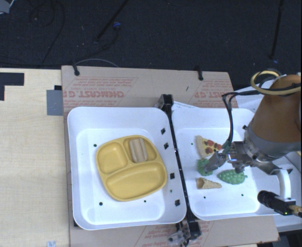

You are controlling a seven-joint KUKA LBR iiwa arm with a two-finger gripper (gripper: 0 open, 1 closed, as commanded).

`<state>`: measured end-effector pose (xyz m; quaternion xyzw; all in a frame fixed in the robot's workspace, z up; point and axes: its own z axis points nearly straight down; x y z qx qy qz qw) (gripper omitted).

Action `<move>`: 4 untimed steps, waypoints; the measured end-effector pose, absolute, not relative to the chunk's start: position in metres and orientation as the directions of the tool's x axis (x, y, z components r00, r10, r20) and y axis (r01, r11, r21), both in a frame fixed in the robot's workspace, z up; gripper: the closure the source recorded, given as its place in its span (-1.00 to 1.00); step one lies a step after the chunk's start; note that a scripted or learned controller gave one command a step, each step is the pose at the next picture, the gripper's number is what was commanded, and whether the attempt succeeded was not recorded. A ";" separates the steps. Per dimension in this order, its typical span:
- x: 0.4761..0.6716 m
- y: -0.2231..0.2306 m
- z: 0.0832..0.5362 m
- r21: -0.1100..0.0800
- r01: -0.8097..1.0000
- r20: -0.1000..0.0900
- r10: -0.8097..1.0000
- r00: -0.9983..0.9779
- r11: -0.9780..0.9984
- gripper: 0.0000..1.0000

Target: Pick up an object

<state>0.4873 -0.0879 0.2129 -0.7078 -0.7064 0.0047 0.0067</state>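
The arm reaches in from three o'clock and hangs low over the right bin, its gripper angled toward nine o'clock so it comes at the toys from the side. Whether the gripper is released or clenched cannot be told here; dark parts blur into the toys beneath it, and nothing shows held. Four small toys cluster mid-bin, likely because a picking program needs loose targets within reach: a pizza slice at twelve o'clock of the gripper, a dark green piece just beside the tip at nine o'clock and perhaps touching it, a cone at six o'clock, and a knobbly green piece at four o'clock, partly under the wrist. The dark green piece looks the likeliest target, judging by the tip's aim. In the left bin lies a yellow tray, tilted, with a tan block in its upper compartment, well apart from the arm. The crowding risks nudging neighbours during a grasp.
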 end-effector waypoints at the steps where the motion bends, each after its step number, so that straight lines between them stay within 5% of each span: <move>1: 0.490 -0.088 0.218 -0.005 1.000 0.001 1.000 0.000 0.000 -1.00; 3: 0.488 -0.094 0.103 -0.009 1.000 0.002 1.000 0.000 0.000 -1.00; 4: 0.487 -0.093 0.087 -0.004 1.000 0.001 1.000 0.000 0.000 -1.00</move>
